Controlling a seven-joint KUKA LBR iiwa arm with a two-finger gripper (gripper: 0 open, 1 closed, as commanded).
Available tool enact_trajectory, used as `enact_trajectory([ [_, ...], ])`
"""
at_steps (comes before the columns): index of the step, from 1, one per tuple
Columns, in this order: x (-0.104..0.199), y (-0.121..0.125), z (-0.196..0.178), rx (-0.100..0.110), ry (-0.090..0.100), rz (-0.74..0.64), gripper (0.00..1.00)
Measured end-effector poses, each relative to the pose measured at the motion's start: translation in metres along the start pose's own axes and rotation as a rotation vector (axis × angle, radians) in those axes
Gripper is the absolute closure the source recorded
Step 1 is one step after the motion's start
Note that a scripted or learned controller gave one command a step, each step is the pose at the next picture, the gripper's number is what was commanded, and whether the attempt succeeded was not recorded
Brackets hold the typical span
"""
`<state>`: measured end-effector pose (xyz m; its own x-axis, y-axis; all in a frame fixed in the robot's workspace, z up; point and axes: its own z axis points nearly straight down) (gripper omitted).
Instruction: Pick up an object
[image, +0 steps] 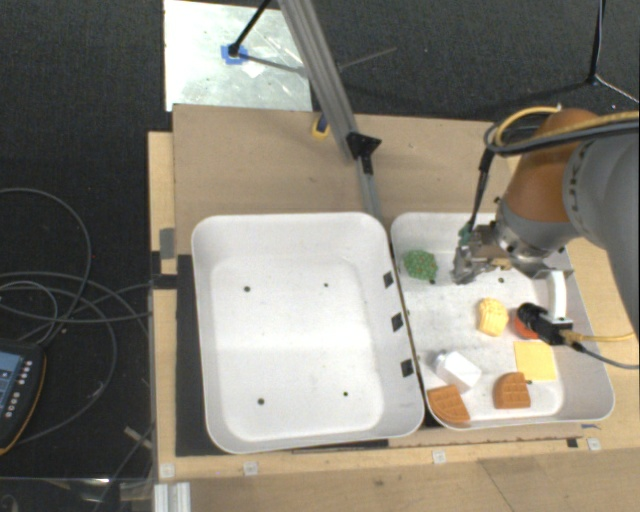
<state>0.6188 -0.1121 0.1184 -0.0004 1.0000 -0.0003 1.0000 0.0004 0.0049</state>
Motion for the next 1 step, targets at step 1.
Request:
enact_trajectory([
  [1,-0.0013,0.0049,-0.0442,-0.002,-0.001,-0.003,1.0],
])
